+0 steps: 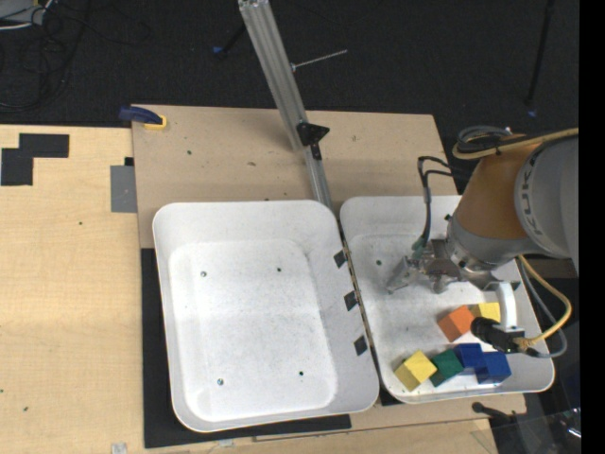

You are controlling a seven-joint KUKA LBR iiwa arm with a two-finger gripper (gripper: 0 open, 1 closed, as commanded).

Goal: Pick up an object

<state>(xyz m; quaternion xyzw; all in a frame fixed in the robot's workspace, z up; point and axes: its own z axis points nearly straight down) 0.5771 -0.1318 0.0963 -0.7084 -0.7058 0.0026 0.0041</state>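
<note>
Five or so blocks are bunched in the lower right corner of the right bin (397, 334): orange block (458, 322), yellow block (414, 370), green block (446, 365), blue block (482, 361). The pincer (408, 277) hangs just up-left of them, and honestly I can't tell if it's clenched or released.

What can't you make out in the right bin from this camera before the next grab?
- Right bin floor near its right side: hidden under the arm, camera view.
- Small yellow block beside the orange block: partly covered by robot hardware, shape unclear.
- Blue block: too small to tell whether one piece or two.
- Green block: contact with the blue one unclear.
</note>
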